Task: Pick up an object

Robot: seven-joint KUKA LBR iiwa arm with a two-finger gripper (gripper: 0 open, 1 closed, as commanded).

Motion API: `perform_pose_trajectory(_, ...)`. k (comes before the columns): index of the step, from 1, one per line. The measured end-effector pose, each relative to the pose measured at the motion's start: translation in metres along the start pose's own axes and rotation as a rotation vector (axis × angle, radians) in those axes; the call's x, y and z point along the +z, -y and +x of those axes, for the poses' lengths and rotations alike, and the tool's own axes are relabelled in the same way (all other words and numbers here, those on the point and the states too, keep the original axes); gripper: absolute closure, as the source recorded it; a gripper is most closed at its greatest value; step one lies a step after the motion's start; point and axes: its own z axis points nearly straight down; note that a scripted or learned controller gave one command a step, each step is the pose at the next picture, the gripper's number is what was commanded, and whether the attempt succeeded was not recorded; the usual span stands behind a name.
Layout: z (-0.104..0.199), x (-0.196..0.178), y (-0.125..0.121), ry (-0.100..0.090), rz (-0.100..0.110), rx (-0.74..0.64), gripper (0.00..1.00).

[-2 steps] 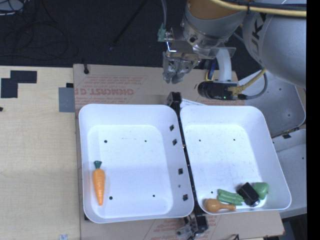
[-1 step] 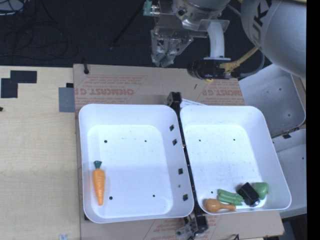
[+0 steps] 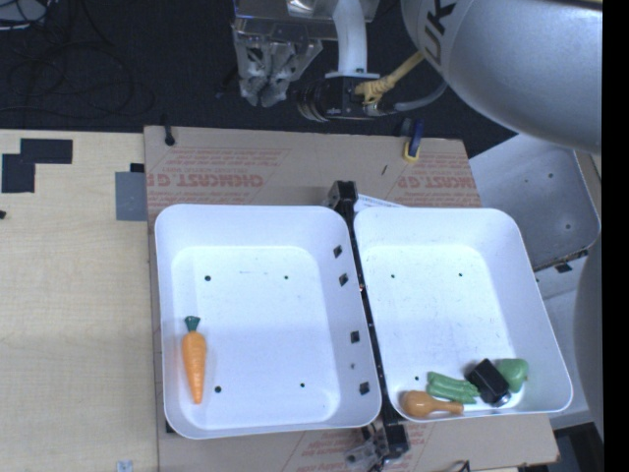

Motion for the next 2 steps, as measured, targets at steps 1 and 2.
perform_pose_trajectory(1, -0.040, 0.115, -0.014, 0.008, 0.015, 0.011, 1.00)
perform_pose_trajectory(2, -0.002, 0.036, 0.010, -0.001, -0.003, 0.002, 1.00)
